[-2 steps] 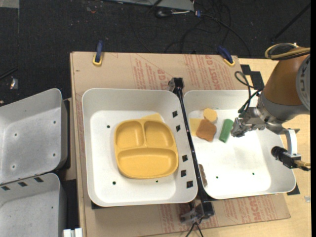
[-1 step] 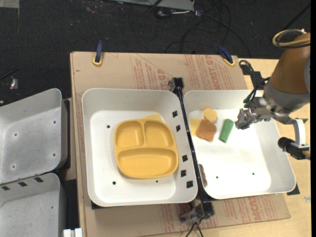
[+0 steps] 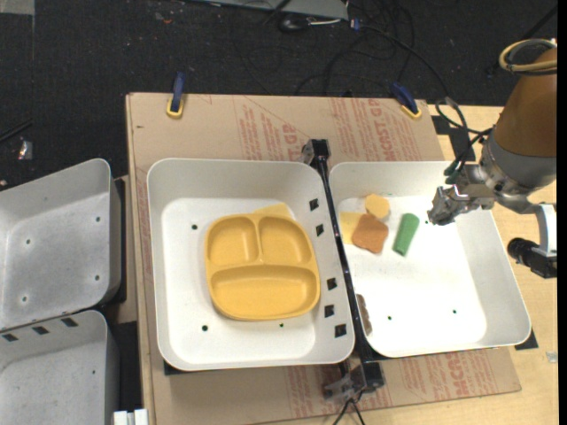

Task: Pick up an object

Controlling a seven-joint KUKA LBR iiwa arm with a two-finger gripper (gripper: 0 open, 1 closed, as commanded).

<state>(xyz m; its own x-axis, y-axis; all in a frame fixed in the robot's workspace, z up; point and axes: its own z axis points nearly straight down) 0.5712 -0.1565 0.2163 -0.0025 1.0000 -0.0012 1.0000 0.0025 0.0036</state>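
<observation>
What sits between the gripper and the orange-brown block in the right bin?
The green cylinder lies between gripper and orange-brown block, seen in the camera view.

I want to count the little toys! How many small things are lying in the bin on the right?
3, all near the right bin's upper left corner: a yellow round piece, a brown block just below it, and a green cylinder beside the block.

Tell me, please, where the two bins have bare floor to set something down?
The right bin is bare across its near half and right side. Its far left corner is crowded: yellow piece, brown block, green cylinder, with the gripper beside them. The left bin has just margins around the yellow tray.
</observation>
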